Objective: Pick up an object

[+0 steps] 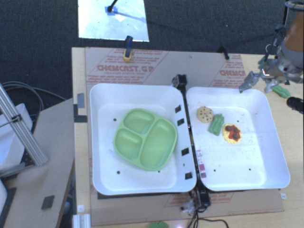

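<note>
**Bench state, pick trial**

Cardboard-topped bench [142, 65], two glossy white bins. Left bin [102, 103]: green three-compartment plate [145, 139]. Right bin [266, 165]: round cookie [204, 114], ridged green piece [217, 124], pizza-like piece [232, 133]. Gripper [260, 80] at 2 o'clock; jaws spread, gripping nothing.

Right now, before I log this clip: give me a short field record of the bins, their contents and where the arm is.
left bin: holds a green divided plate, lying flat
right bin: holds three small items in its upper left part
cookie: tan with dark spots, nearest the divider
green toy: right of and just below the cookie
pizza piece: yellow with red topping, right of the green toy
gripper: above the right bin's far right corner, away from all three items
grasp: nothing visibly held
</note>
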Robot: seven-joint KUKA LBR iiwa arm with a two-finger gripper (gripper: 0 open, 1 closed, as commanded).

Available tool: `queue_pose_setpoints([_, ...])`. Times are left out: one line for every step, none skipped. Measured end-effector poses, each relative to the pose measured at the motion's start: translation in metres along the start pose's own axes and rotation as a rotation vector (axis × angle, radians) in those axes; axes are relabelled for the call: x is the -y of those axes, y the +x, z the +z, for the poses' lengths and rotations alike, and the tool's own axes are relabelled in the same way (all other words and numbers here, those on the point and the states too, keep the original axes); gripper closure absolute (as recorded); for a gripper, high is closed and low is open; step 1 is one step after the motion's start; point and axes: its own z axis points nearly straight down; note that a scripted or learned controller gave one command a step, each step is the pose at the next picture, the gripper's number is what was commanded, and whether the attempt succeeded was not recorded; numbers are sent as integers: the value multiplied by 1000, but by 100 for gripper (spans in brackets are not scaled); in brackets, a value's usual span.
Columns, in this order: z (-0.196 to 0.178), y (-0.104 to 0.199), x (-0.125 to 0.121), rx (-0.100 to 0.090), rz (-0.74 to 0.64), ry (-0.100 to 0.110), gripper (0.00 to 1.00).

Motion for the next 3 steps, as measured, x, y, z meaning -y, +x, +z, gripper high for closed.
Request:
queue_pose_setpoints([150,-9,28,-2,3,9,0])
queue_pose_setpoints([143,1,82,-2,3,6,0])
queue_pose_setpoints([143,48,121,-3,-1,6,0])
